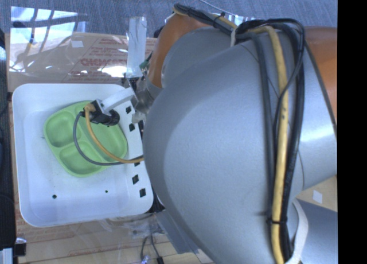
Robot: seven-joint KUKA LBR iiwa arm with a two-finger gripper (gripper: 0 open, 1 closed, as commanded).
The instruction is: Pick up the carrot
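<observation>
Looming over the right of the scene, the grey arm point(229, 142) hides the carrot — its place cannot be told — and the gripper's state too. A green divided plate point(66, 136) lies in the left white bin point(28, 200). Judging by its kind, a carrot is light, stiff and smooth — best pinched across its middle.

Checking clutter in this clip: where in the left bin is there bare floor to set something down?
The white bin has bare floor along its near edge, below the green divided plate, and a strip left of the plate. The right side is crowded by cables and the grey arm.

carrot: spot (and pose) unclear
</observation>
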